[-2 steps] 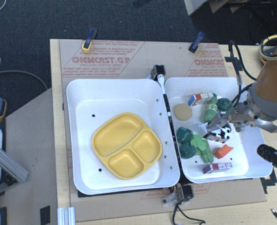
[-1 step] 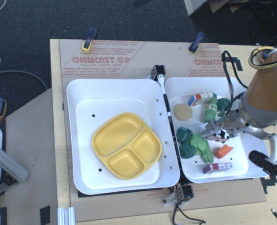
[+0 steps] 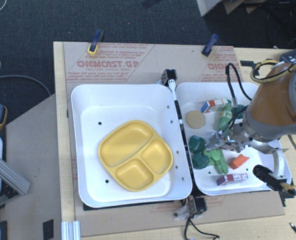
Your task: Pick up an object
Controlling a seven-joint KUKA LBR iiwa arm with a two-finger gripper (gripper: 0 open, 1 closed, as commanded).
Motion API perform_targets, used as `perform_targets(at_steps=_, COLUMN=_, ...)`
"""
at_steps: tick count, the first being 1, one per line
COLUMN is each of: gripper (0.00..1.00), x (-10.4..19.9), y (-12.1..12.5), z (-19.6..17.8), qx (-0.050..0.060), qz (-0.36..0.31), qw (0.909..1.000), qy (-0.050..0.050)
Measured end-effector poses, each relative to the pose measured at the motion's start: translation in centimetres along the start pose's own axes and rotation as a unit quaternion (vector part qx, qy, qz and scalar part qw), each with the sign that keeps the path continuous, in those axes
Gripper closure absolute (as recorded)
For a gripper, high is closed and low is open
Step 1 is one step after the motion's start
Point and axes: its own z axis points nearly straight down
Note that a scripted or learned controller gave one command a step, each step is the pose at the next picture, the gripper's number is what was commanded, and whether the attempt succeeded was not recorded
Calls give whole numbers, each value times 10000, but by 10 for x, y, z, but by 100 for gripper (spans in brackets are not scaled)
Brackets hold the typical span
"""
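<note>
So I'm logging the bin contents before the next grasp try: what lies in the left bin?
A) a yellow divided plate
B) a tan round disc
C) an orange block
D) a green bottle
A: the yellow divided plate lies alone on the floor of the left bin, while the tan disc, orange block and green bottle all lie in the right bin.

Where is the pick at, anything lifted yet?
Nothing looks lifted. The gripper is down in the right bin among the clutter, just above the light green toy, but I can't tell whether it has anything. The orange piece, tan disc and dark green toy all lie on the bin floor. Left: grasp and raise one. The yellow divided plate sits in the left bin.
</note>
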Motion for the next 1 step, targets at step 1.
perform_targets(at_steps=1, gripper=0, x=1, y=0, z=45, qx=-4, qz=1, qw=10000, qy=-2)
